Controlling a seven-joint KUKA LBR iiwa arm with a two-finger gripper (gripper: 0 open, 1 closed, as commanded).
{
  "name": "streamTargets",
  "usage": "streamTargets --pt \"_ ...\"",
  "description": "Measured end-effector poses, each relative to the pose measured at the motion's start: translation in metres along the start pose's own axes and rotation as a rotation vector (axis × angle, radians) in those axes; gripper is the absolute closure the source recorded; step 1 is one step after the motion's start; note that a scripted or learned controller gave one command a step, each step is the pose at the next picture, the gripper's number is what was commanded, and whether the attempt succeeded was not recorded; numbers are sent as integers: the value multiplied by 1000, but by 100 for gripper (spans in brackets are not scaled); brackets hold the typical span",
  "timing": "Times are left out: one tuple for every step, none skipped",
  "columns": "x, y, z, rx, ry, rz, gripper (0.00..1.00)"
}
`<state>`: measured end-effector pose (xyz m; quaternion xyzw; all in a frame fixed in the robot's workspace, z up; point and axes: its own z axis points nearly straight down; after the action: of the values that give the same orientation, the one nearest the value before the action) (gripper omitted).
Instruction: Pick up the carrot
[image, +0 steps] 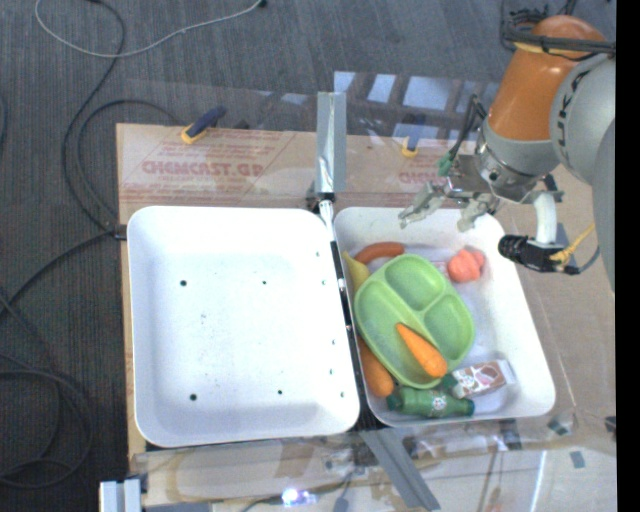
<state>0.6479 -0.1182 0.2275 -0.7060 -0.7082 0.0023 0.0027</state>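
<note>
A dark carpeted floor with loose cables surrounds the bench, where two white bins sit side by side. The left bin (235, 320) fills the frame's centre-left, while the right bin (528, 350) crowds its items together. The carrot (421, 349) lies slanted in the green divided plate (415, 312), lower right of centre, exposed from above. The gripper (450, 207) hovers over the bin's upper rim, fingers spread wide and holding nothing, well apart from the carrot, likely staged for a descent

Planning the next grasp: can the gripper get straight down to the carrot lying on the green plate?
Probably yes. The carrot lies uncovered on top of the green divided plate, and the gripper hovers open above the bin's far edge.
</note>
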Motion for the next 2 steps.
streamTargets --pt "10 -91 68 1 2 -115 0" --pt "-7 -161 114 -11 -4 -433 0"
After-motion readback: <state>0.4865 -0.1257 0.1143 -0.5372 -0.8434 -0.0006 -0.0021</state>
